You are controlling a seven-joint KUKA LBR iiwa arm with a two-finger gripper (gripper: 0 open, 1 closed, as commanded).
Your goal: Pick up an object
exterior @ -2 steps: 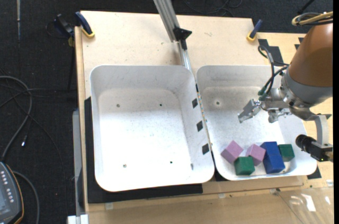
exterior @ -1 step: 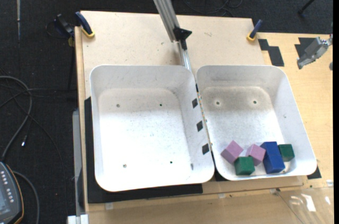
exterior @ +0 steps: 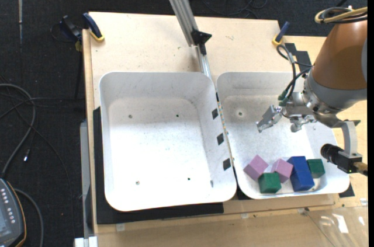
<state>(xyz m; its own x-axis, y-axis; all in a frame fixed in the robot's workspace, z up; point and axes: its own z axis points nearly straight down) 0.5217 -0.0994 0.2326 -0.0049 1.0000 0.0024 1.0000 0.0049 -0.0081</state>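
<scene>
Looking down at a slant from the camera view, the arm [exterior: 342, 65] reaches in from the right, and its hand [exterior: 281, 119] hangs over the bare upper part of the right bin [exterior: 245, 88]. Whether the hand is open or closed cannot be told at this size, and nothing is visible in it. The blocks sit clustered at the near end of the right bin: a pale purple block [exterior: 255, 167], a green block [exterior: 269, 182], a pink block [exterior: 283, 169], a blue block [exterior: 301, 173] and a darker green block [exterior: 316, 167] tucked at the rim. They lie close together, some touching. The left bin [exterior: 108, 123] sits beside it on the desk [exterior: 146, 41]. By my judgement the pick has barely begun: no block is lifted, and the hand is well apart from the cluster, with the approach, descent, grip and lift all left.
</scene>
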